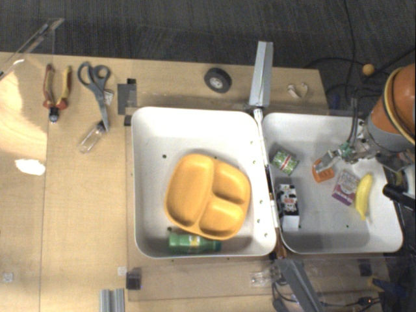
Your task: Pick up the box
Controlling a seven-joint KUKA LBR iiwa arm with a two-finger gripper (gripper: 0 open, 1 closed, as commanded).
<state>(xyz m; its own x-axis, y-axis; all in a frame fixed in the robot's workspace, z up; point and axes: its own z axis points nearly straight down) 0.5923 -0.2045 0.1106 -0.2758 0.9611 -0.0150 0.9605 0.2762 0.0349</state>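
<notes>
The box [287,200] is a small black-and-white carton lying near the left wall of the right bin [325,238], close to its front. My gripper [343,152] hangs over the right half of that bin, below the arm's orange band [402,104]. It is well to the right of the box and farther back, with bare bin floor between them. A small orange object [322,169] lies just to the gripper's lower left; I cannot tell whether they touch.
In the right bin also lie a green can [284,161], a purple packet [345,188] and a banana [363,195]. The left bin [149,174] holds a yellow divided dish [208,195] and a green bottle [193,242]. Scissors [99,90] and pliers [55,90] lie on the bench.
</notes>
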